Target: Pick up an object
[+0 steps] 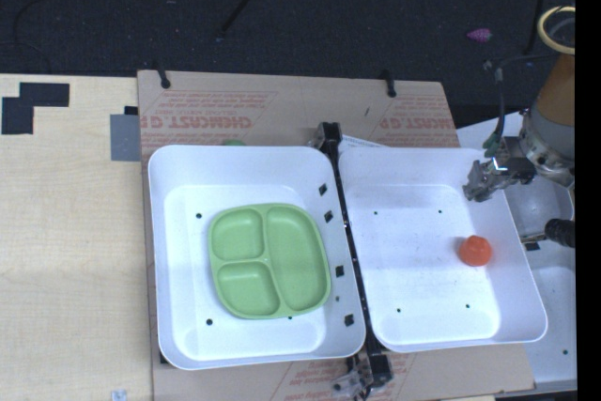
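Two white bins side by side: left bin (178, 202) holding a green tray (269, 260) with three compartments, lying flat, nothing seen in its wells; right bin (413, 315) holding only a small orange ball (475, 250), near the right wall, well apart from everything else. Tray: probably light, stiff plastic, broad and flat, best taken at the raised rim. Ball: likely light, round and smooth, prone to roll or squirt out, so best pinched straight across the middle from above. Gripper (481, 178) above the right bin's upper right corner, near the ball but not touching; spread or pressed together, cannot tell
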Tool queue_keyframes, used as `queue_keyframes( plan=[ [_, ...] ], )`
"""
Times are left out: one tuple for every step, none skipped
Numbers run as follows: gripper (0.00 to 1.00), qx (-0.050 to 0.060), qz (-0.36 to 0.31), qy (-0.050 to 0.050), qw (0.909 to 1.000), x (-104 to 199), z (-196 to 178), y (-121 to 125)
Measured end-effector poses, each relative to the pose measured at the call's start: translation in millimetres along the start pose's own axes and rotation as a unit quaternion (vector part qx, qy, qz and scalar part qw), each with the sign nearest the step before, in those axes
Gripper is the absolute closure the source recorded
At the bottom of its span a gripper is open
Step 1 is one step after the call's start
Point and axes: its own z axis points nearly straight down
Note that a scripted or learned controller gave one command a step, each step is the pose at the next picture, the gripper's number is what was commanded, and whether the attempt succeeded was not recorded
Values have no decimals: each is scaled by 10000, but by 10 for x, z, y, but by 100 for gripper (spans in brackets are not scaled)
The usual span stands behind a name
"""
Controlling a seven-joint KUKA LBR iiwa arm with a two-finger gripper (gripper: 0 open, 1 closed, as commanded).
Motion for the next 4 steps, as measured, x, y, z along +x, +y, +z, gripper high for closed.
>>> queue_keyframes(
  plan=[
    [100, 17, -18, 15, 10000, 601, 61, 88],
    [100, 17, -19, 16, 10000, 1158, -32, 76],
    [100, 22, -14, 9, 10000, 1765, 47, 71],
    [100, 29, -10, 7, 10000, 2298, 158, 110]
  ],
)
